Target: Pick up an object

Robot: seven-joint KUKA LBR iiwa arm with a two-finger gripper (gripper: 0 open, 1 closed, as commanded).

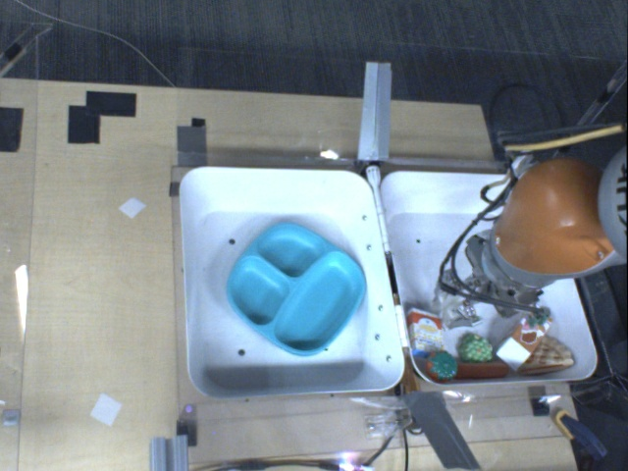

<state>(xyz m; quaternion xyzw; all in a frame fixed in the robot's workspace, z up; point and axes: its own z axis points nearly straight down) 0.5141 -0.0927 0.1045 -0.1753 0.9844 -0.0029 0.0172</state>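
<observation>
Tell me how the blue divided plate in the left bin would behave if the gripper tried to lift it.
The blue divided plate looks like moulded plastic, so probably stiff and light for its size. Its glossy, rounded rim may slip between fingers. It lies flat in the left bin, broad and low, so it should slide rather than tip or roll.

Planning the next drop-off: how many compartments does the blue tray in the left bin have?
3. The blue tray has one compartment at its top, one at its left, and a larger one at its lower right. None look hidden.
</observation>
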